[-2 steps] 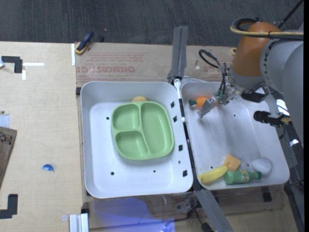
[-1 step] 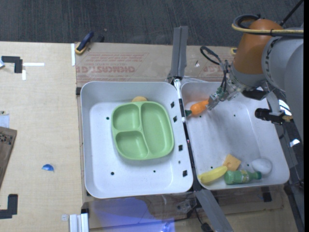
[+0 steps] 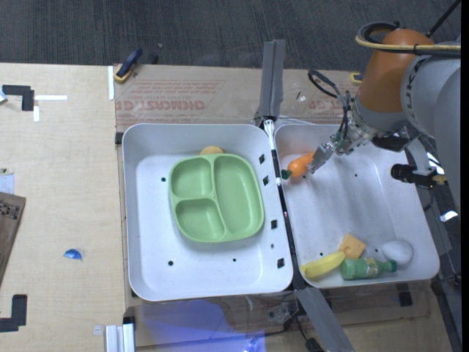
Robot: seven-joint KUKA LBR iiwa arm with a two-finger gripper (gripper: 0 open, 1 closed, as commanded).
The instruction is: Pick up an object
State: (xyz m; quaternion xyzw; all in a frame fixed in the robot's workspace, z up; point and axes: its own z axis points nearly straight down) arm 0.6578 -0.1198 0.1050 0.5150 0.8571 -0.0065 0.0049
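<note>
My gripper (image 3: 317, 159) reaches down into the right bin (image 3: 344, 204) near its back left corner. Its tip is right against a small orange object (image 3: 296, 166) that has a green end and lies close to the wall between the bins. Whether the orange object is gripped or merely touched I cannot tell. Along the right bin's front edge lie a yellow banana (image 3: 322, 266), a green bottle (image 3: 366, 268), a yellow-orange wedge (image 3: 353, 246) and a white rounded object (image 3: 397, 251).
The left bin (image 3: 146, 255) holds a green divided plate (image 3: 218, 196), with a small yellow object (image 3: 211, 151) just behind it. A grey upright post (image 3: 272, 79) stands behind the divider between the bins. The arm's orange band (image 3: 385, 68) hangs over the right bin's back edge.
</note>
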